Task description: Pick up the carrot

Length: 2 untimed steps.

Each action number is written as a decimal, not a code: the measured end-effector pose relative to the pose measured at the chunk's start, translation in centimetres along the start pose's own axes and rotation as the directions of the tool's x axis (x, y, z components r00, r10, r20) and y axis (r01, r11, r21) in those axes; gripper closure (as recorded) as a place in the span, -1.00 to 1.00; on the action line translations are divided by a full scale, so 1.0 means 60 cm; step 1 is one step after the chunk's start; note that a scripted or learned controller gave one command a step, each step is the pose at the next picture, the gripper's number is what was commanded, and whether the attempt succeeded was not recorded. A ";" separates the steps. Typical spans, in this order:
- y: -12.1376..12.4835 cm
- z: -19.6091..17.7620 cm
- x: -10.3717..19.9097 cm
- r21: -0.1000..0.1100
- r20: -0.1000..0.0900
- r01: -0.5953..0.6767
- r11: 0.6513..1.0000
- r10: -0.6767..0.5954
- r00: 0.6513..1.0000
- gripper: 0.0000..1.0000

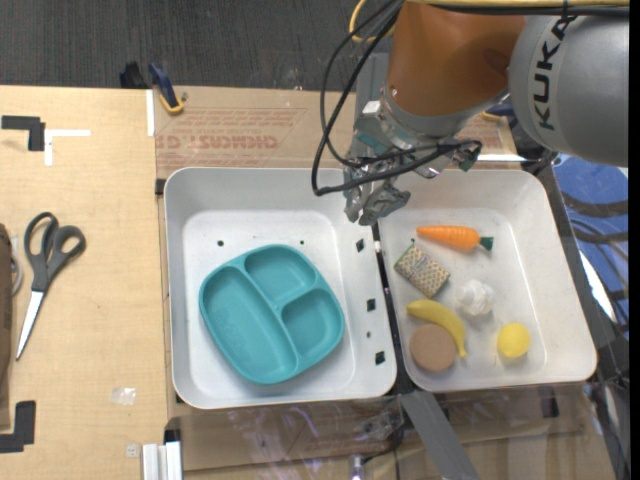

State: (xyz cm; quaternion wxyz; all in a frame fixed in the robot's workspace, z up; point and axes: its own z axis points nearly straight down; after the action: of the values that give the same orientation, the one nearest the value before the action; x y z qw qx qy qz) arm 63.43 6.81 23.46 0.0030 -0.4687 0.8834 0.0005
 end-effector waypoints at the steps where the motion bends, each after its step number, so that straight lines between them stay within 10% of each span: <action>1: 0.127 0.061 0.038 -0.004 -0.003 0.099 0.995 -0.099 0.995 1.00; 2: 0.006 0.071 -0.029 -0.001 -0.001 0.027 1.000 -0.027 1.000 1.00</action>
State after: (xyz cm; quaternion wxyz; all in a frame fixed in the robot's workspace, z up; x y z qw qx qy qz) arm 64.17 8.48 19.21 0.0023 -0.4804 0.8770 0.0009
